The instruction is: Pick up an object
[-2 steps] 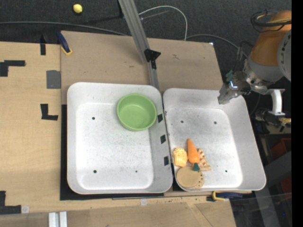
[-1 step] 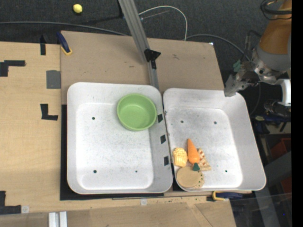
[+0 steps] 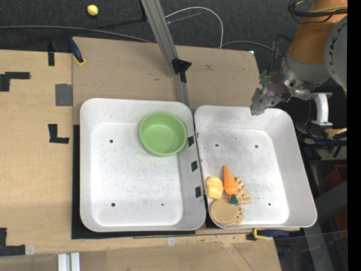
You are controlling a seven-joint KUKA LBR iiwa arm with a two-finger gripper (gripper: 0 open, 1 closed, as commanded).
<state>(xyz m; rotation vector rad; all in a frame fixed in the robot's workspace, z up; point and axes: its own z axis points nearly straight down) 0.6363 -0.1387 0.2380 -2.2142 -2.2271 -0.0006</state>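
end effector (image 3: 260,101) over right bin (image 3: 293,151) far rim, grip can't tell | green bowl (image 3: 163,133) in left bin (image 3: 96,168) | carrot (image 3: 228,180), corn (image 3: 214,187) in right bin

Lab bench (image 3: 130,66) (taped, cabled)

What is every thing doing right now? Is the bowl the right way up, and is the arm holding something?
Green bowl: upright, in the left bin, near its back edge.
Toy carrot: lying in the right bin, resting against the other toys.
Toy corn: lying beside the carrot.
Round tan disc: lying flat at the front edge.
End effector: above the right bin's back rim, holding nothing.
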